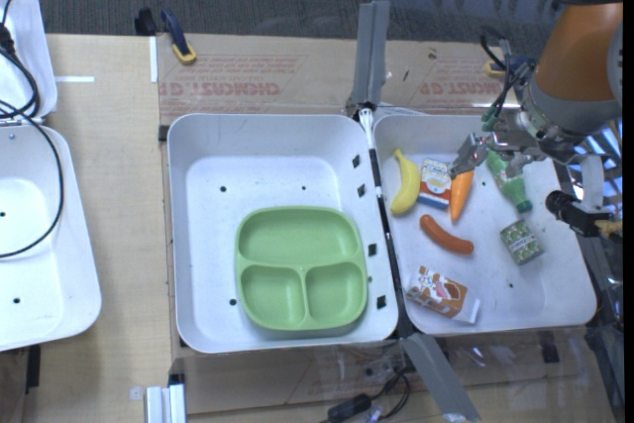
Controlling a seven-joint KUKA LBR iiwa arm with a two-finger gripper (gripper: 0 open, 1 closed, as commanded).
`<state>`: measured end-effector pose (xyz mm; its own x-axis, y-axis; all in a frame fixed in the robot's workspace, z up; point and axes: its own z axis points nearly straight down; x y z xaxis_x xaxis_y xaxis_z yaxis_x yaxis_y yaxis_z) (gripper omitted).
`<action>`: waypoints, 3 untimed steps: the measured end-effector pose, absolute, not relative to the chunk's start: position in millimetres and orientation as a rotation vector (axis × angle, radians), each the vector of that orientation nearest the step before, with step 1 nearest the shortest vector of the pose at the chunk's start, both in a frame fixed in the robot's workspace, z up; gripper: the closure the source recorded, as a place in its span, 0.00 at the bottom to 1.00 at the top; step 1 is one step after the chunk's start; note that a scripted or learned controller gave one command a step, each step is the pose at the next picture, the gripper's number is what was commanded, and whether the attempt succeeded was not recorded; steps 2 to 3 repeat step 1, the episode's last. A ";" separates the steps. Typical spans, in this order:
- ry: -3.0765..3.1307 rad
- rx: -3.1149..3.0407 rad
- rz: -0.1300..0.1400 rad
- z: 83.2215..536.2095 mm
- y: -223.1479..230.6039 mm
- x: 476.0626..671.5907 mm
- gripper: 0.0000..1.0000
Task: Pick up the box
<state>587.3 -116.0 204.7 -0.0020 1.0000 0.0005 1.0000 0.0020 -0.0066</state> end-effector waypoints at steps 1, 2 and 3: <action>-2.116 -2.321 0.008 301.2 -119.8 580.7 0.00; -2.116 -2.321 0.008 301.2 -119.8 580.7 0.00; -2.116 -2.321 0.008 301.2 -119.8 580.7 0.00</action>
